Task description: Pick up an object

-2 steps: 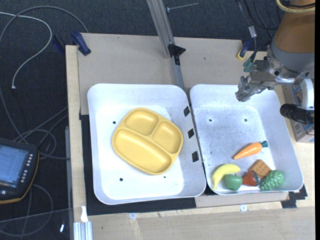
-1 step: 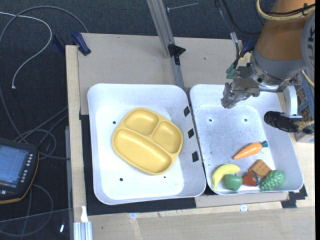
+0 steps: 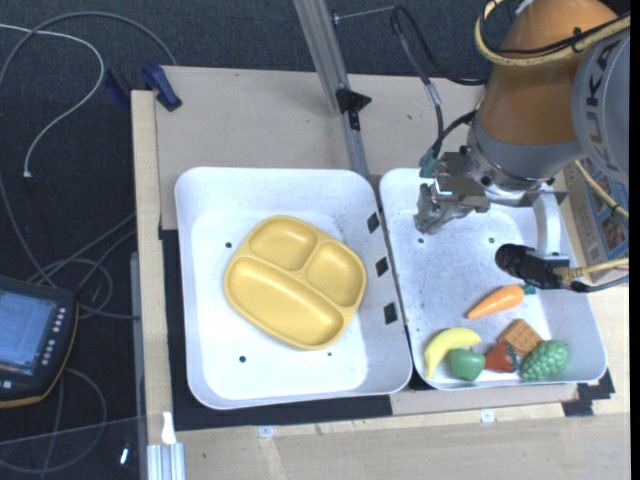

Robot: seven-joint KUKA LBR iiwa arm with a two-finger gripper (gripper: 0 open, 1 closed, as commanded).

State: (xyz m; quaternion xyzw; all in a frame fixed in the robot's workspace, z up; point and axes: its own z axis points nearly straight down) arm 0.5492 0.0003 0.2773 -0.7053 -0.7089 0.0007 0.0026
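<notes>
My gripper (image 3: 432,218) hangs over the upper left part of the right bin (image 3: 440,278), well above the toy food. Nothing shows between its fingers. An orange carrot (image 3: 495,301) lies in the bin's lower right. Below it sit a yellow banana (image 3: 447,345), a green apple (image 3: 465,364), a small red piece (image 3: 499,359), a brown cracker (image 3: 519,336) and a green bunch of grapes (image 3: 543,360), all crowded along the bin's front edge.
The left bin (image 3: 200,268) holds a yellow divided plate (image 3: 293,280). A metal pole (image 3: 325,48) rises behind the bins. A black cable fitting (image 3: 520,260) hangs by the arm over the right bin. Cables and a pendant (image 3: 30,338) lie at the left.
</notes>
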